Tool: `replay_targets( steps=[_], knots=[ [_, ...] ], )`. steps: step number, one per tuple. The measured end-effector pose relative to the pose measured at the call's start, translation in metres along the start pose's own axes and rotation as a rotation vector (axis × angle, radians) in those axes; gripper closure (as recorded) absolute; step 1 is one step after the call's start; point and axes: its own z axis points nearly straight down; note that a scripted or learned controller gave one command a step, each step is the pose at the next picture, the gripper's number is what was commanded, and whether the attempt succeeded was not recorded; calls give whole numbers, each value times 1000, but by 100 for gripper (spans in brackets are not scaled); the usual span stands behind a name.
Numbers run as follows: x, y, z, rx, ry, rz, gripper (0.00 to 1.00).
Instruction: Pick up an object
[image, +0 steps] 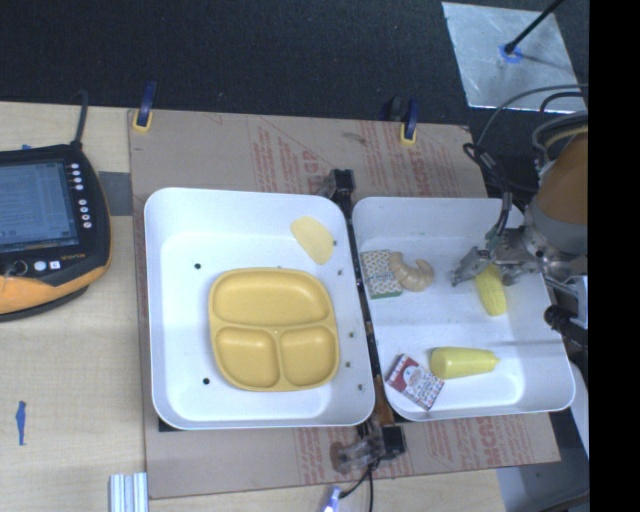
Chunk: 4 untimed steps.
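While the arm (565, 195) reaches in over the right bin (520, 402), its gripper (487, 262) hangs low at that bin's far right part, directly above the small yellow corn cob (491, 294). The fingers look spread fairly wide, one dark tip to the cob's left and the other toward its right, and nothing sits between them yet; the cob lies flat on the bin floor.

To do the grasp well, I judge the fingers should straddle the cob across its short width, go down until the tips are close to the floor, and close only then. The cob is rounded and will likely roll away if pinched off-centre.

Open room is fair. The cob lies well apart from the tan curled piece (413, 272) and the patterned packet (379, 272) near the bin's left wall, and apart from the yellow lemon-shaped toy (462, 362) and the red-and-white packet (413, 381) toward the near edge. The right wall is close, so a straight vertical lift seems safest. The left bin (170, 300) holds a yellow divided plate (272, 328) and a pale yellow chip (313, 239). A tablet (40, 215) rests on the counter's left edge (70, 400).
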Motion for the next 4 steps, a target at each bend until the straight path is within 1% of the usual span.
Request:
replay_targets(
  steps=[1,2,3,4],
  knots=[
    [-1,25,-38,-3,1,1,0],
    [0,21,1,1,0,0,0],
    [0,16,-11,1,2,1,0],
    [-1,62,-63,-3,1,1,0]
  ],
)
